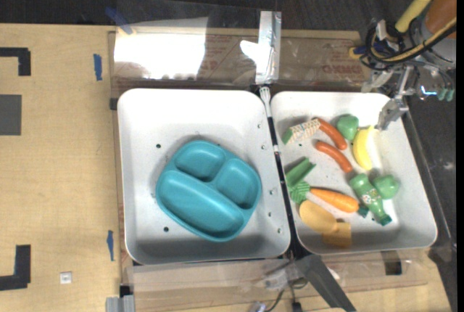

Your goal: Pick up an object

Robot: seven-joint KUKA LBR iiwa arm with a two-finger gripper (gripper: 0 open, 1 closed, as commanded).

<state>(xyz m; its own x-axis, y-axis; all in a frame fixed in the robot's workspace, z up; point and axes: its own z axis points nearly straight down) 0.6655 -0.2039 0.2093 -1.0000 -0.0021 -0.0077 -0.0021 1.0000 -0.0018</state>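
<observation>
- The bench, a pale wood-coloured surface, fills the left and middle of the frame, with black corner marks and bits of blue tape along its left part.
- The left bin, shallow and white, sits in the centre of the frame.
- The right bin, the same kind, lies just beside it toward the right, their inner walls touching.
- A teal divided plate rests in the left bin, a little tilted, toward the bin's lower middle (three compartments show).
- The arm comes in at the upper right corner, trailing yellow and black cables.
- The gripper hangs over the upper right part of the right bin, just above the yellow banana; nothing is seen between its fingers, and whether they are spread or closed I cannot tell.
- The toy food lies heaped in the right bin: a carrot in the lower middle, a yellow banana upright near the gripper, two red sausages side by side in the upper middle, a green round vegetable at the top.
- A tan wedge lies at the bin's lower edge, below the carrot.
- A green leafy piece lies against the bin's left wall.
</observation>
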